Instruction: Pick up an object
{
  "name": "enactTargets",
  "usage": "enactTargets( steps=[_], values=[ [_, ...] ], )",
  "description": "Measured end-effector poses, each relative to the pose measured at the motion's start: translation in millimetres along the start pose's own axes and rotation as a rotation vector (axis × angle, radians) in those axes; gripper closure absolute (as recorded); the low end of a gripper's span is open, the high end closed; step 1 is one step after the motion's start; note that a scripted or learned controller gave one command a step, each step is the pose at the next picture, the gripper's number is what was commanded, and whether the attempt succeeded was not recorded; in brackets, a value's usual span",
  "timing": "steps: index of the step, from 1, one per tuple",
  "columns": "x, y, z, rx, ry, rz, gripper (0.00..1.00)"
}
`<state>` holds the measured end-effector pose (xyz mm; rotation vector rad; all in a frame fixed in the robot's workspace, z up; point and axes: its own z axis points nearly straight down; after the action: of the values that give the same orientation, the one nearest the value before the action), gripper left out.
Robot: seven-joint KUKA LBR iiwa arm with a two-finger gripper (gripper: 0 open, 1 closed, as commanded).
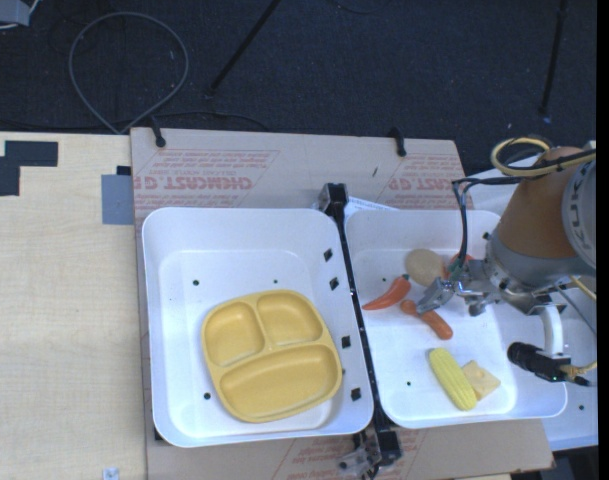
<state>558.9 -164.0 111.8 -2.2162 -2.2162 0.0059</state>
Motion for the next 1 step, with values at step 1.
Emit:
enactTargets(
  steps=[1],
  values=[
    [0.8,-0.2,25.4,-0.003,-0.001,0.001,0.0]
  ],
)
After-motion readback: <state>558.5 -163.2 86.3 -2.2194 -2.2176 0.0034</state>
